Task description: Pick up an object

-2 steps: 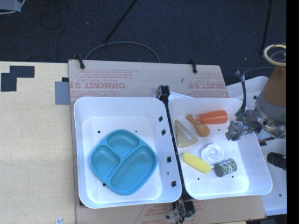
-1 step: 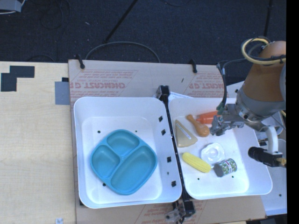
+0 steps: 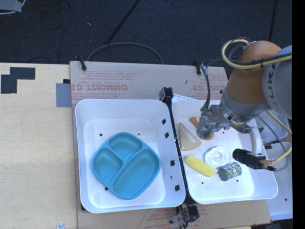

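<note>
My gripper point(image 3: 205, 131) reaches down into the right bin point(image 3: 238, 194), near its back left part, just above a pale tan wedge point(image 3: 189, 138) and beside a small orange piece point(image 3: 194, 121). In front of it lie a yellow corn cob point(image 3: 200, 166), a white round lid point(image 3: 217, 156) and a small can with a green label point(image 3: 230, 171). Nothing shows clearly between the fingers from this angle.
The left bin point(image 3: 95, 111) holds a blue divided plate point(image 3: 126, 164). A black divider point(image 3: 172, 142) runs between the two bins. Cardboard lies under the bins, and a wooden bench top extends to the left.
</note>
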Controlling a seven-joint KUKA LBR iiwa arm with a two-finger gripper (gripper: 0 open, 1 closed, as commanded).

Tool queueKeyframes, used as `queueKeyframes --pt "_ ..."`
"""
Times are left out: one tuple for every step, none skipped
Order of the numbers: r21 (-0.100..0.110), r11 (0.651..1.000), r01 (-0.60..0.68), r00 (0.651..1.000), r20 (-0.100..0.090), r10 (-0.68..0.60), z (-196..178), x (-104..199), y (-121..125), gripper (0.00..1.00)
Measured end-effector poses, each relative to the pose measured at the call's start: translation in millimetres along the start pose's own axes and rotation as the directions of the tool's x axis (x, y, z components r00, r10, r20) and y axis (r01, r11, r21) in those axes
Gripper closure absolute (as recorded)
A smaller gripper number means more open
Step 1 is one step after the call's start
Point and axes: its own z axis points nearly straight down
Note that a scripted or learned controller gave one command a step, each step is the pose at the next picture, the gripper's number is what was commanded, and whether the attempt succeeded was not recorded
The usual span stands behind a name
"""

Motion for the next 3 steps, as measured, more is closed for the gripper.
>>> queueKeyframes --pt "-0.004 1.0 0.001 1.0 0.0 -0.001 -6.5 47.6 26.0 1.0" --pt "-0.002 1.0 0.001 1.0 0.001 -0.001 4.2 93.1 38.6 1.0" --pt "-0.002 1.0 0.0 1.0 0.001 0.0 5.8 140.4 45.1 1.0"
